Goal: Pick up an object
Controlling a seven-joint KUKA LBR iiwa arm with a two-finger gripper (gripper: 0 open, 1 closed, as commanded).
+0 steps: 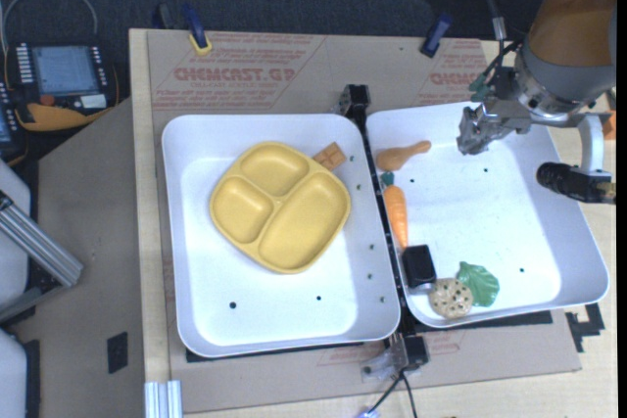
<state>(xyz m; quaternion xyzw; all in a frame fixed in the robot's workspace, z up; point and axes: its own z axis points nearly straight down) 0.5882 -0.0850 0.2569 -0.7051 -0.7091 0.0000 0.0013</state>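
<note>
My gripper (pixel 474 138) hangs over the far part of the right bin (pixel 549 240), a little right of a tan drumstick-shaped toy (pixel 402 155). Nothing shows between its fingers. Along the right bin's left wall lies an orange carrot (pixel 395 213). Below it sit a black block (pixel 418 265), a round speckled cookie (pixel 451 298) and a green leafy piece (pixel 480 282). In the left bin (pixel 196 240) rests a yellow divided plate (pixel 281 206), with a small brown block (pixel 329 156) at its far right rim.
A black cylinder (pixel 573 181) juts in over the right bin's right edge. The bins sit on a cardboard sheet (pixel 294 64) held by clamps (pixel 199 39). A pendant with a screen (pixel 59 78) lies at the far left.
</note>
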